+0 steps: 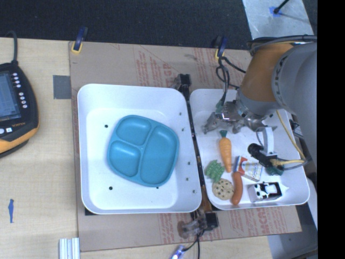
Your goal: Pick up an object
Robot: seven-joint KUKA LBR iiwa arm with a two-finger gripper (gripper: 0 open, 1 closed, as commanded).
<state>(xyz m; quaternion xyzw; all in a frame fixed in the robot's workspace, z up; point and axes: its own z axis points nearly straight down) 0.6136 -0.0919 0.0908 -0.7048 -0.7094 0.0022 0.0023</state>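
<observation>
Camera view: a light wooden tabletop (43,193) with brown cardboard under two shallow white bins.
The left bin (86,144) holds a blue divided plastic plate (143,150); a black-and-orange handheld pendant (15,107) lies far left. In the right bin (302,196) the tool (225,124) hovers just above an orange toy carrot (225,151), beside a cookie (222,188); its state cannot be told.

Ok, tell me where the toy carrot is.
In the camera view, the carrot lies in the right bin, just below the gripper, with the green toy and cookie below it.
</observation>
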